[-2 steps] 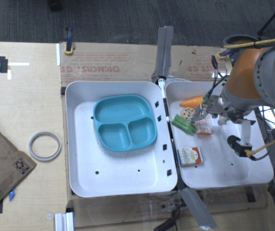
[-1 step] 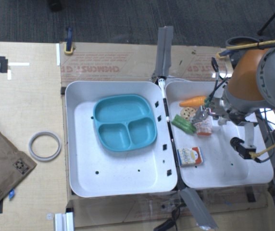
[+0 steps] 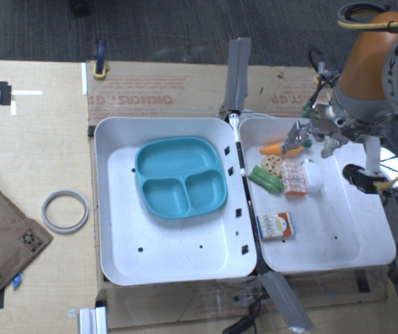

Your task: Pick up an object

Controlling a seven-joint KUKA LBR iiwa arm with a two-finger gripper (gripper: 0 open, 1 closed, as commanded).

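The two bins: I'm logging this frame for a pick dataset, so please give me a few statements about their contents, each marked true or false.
1. The blue divided plate lies in the left bin. True.
2. The carrot lies in the left bin. False: it lies in the right bin, near its far edge.
3. The end effector is over the right bin, close to the carrot. True.
4. The green vegetable rests on the blue plate. False: it lies on the right bin's floor, beside the cookie.
5. The grey tape ring lies inside a bin. False: it lies on the bench, left of both bins.
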